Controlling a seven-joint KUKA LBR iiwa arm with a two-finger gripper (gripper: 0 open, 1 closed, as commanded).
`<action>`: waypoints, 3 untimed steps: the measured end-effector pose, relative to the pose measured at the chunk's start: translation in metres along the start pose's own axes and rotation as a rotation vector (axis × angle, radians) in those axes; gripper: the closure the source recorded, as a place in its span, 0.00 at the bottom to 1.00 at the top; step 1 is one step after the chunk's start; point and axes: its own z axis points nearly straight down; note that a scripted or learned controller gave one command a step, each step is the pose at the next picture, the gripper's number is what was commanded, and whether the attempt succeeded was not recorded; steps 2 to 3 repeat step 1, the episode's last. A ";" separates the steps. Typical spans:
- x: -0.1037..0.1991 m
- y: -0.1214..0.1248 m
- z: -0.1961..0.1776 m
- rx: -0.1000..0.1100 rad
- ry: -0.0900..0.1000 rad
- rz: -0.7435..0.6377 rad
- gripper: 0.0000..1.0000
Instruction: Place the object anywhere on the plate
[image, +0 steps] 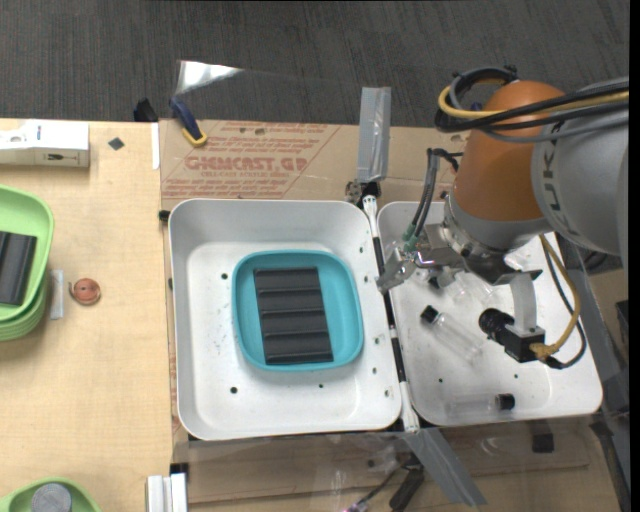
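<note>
A dark ribbed block (293, 315) lies flat on the teal plate (245, 320), covering most of its middle. The block's long axis runs from the plate's far rim to its near rim, with its ribs crossing side to side. The plate sits in the left white bin (200, 400) on the counter (100, 400). To the right of the plate, over the right bin (560, 400), the claw (425, 262) hangs under the arm's wrist; whether it is open or closed cannot be told. A clear tube (452, 335) lies slantwise below it.
</note>
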 end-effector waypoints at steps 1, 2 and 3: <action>0.070 0.012 0.028 0.003 0.000 0.028 0.00; 0.070 0.012 0.028 0.003 0.000 0.028 0.00; 0.070 0.012 0.028 0.003 0.000 0.028 0.00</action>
